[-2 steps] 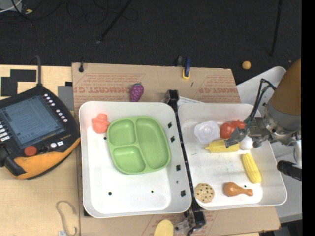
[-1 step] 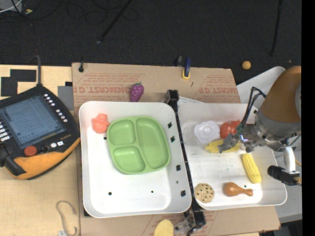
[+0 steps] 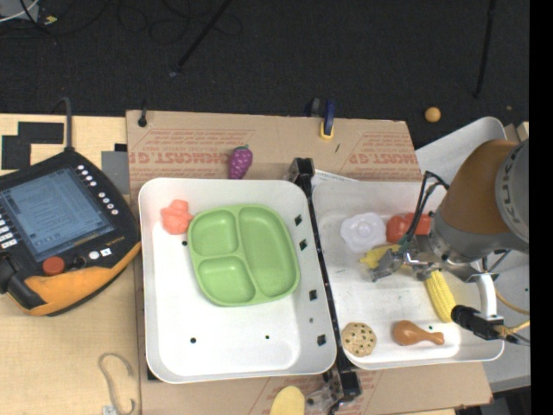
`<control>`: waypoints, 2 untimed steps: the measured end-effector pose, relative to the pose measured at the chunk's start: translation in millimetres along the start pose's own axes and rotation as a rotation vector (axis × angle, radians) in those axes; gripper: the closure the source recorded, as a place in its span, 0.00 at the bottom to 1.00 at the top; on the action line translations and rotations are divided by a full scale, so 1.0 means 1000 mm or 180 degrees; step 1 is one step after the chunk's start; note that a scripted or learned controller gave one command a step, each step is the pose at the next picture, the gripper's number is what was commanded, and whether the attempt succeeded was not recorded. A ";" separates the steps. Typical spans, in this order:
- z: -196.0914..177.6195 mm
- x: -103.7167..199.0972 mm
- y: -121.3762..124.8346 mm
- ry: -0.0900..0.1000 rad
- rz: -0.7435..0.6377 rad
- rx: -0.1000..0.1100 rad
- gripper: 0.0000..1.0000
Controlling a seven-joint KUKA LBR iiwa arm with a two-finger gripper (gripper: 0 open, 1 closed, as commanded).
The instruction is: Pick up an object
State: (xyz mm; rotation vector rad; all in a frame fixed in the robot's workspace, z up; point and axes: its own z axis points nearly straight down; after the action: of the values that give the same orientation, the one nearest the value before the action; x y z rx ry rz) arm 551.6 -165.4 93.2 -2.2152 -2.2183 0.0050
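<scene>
Nearest the lens, below the jaws: cookie (image 3: pixel 358 339) and drumstick (image 3: pixel 417 334), long axis sideways, thin end pointing right. Corn (image 3: pixel 439 294) beside gripper (image 3: pixel 386 263); jaw state impossible to tell. Right bin (image 3: pixel 333 232) holding these; left bin (image 3: pixel 155 318) holding green tray (image 3: pixel 242 256).

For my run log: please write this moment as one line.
end effector: right bin, at yellow toy | held: unconfirmed | nearby: corn cob, drumstick, cookie | left bin: green divided plate
</scene>
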 end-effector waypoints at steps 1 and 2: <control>-0.013 -0.002 0.000 0.0000 0.0015 -0.0009 1.00; -0.060 0.003 -0.006 -0.0007 0.0005 -0.0024 1.00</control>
State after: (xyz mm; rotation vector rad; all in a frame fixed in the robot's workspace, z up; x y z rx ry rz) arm 546.1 -162.1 153.0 -2.2219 -2.2213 -0.0012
